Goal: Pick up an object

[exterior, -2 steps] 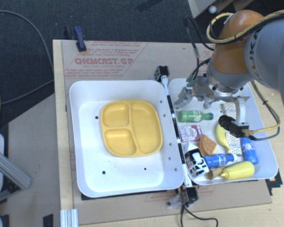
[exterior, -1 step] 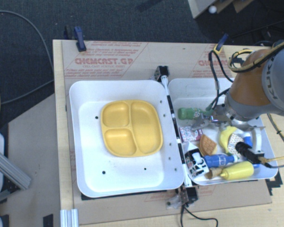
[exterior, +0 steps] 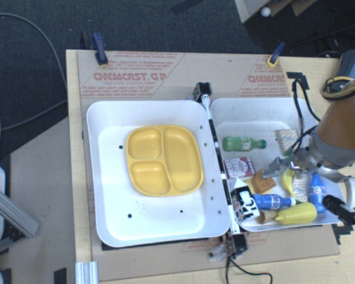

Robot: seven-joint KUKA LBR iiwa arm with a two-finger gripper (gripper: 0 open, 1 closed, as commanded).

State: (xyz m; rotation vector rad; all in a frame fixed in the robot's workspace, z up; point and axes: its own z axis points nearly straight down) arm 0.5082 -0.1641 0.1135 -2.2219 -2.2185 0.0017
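Over the right bin, the arm came in from the right edge, orange band above the wrist, grey wrist low over the clutter at the bin's near right side. Gripper sat down among the objects there; whether it was released or clenched, could not tell, and nothing visibly sat between its tips.

Right bin contents: green bottle lay on its side in the middle, cap pointing right, apart from the rest. Just below it a pink packet lay flat near the divider. Brown block sat beside the packet, close to the gripper. Blue bottle lay on its side below that, touching a black-and-white item at its left end. Yellow bottle lay along the near wall, just under the blue one. A second blue-capped bottle stood near the wrist, next to a yellow object. A patterned packet sat by the far right, partly behind the arm.

Left bin held a yellow divided plate, three compartments, roughly centred, flat on the floor of the bin.

Both bins rested on a cardboard-topped bench, with a blue clamp at the far left corner.
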